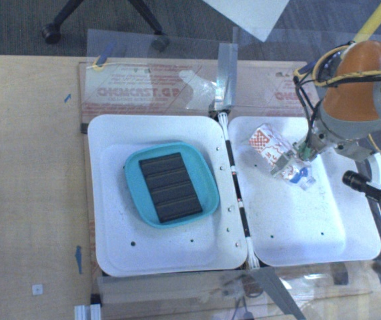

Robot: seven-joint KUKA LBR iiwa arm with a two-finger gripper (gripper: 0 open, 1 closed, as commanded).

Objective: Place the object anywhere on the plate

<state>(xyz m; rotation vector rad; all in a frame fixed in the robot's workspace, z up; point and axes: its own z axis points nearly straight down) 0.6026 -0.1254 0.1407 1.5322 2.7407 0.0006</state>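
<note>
In the right bin [330,225], near its upper left part, lies the object [269,145], a small crumpled packet with a red and white pattern and some clear wrapping with a blue spot at its lower right end. The gripper [295,160] is low over this wrapping end, and the arm [353,89], grey with an orange band, reaches in from the right side. The jaws seem to touch the packet or to be just beside it, but they are small and partly mixed with the shiny wrapping, so I cannot tell if they are open, closed or gripping the packet. In my judgement the arm is placed there to take the packet, because this is the thing that must go to the plate.

The plate [137,179] is turquoise with rounded corners and sits in the middle of the left bin [110,245]. A dark ribbed block [171,187] lies on it, a little turned, and covers much of its middle; only the rim and the corners are bare. The packet is well apart from the plate, with the wall between the two bins in between, so the task is not yet done.

Both bins are white and shallow and stand side by side on a light wooden table [23,179]. A clear sheet with red letters [143,92] lies behind the bins. Beyond the table is a dark grey floor, with the legs of a chair [97,5] at the top left and a pale sheet [243,2] at the top.
</note>
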